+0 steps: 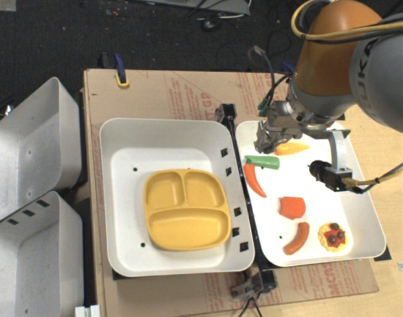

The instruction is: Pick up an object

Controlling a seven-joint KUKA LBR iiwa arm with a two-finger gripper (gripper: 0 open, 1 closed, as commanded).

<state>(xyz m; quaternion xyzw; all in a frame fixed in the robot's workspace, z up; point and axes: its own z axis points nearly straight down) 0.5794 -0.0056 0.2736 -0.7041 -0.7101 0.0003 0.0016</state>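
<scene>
Camera view looks down on the bench (pixel 162 91) with its two bins. The arm (pixel 327 45) reaches in from 2 o'clock, and its gripper (pixel 269 142) hangs over the 10 o'clock corner of the right bin (pixel 360 216). It is dark against its own shadow, so I cannot tell whether it is apart or together, or whether anything is clamped in it.

Six toys lie in the right bin. The green piece (pixel 262 162) lies flat just at 6 o'clock of the gripper, very close to it; whether they touch I cannot tell. The yellow piece (pixel 291 148) lies just at 3 o'clock of the gripper and at 1 o'clock of the green piece. The red pepper (pixel 256 180) lies along the bin's 9 o'clock wall, slanting from under the green piece towards 5 o'clock. The red block (pixel 293 207) sits near the middle of the bin, apart from the rest. The sausage (pixel 296 238) lies at 6 o'clock of the block, tilted, near the bin's 6 o'clock edge. The pizza (pixel 333 236) lies just at 3 o'clock of the sausage, towards the 5 o'clock corner.

The left bin (pixel 122 177) holds a yellow tray (pixel 187 209) with three compartments, lying flat at its middle and turned a little, with the long compartment at 6 o'clock.
</scene>
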